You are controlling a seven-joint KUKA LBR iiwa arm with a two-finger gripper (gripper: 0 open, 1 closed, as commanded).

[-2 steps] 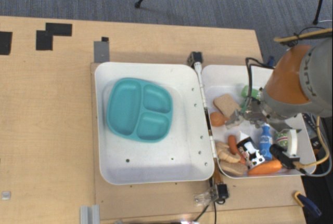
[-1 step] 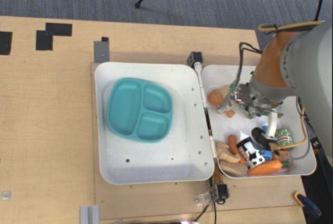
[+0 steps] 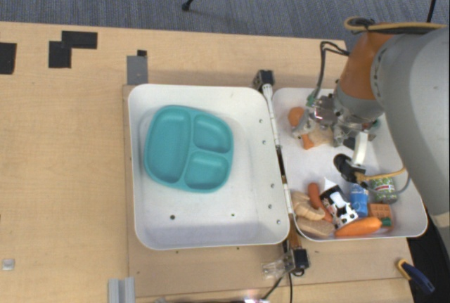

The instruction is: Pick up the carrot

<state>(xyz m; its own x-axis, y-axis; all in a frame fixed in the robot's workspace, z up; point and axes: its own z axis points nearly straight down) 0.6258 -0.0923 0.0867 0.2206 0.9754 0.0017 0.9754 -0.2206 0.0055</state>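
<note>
Right now the gripper (image 3: 320,127) sits low in the right bin (image 3: 419,221), upper part; can't tell its state w/ the arm (image 3: 415,84) over it. Carrot (image 3: 358,227) lies at the near edge among toy clutter, well apart. Teal plate (image 3: 188,147) in left bin (image 3: 211,228).

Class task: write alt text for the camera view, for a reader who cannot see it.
A grey robot arm reaches from the right into the right white bin, its hand low near the far end, while the carrot lies among toy foods at the near end. The left bin holds a teal divided plate.
</note>
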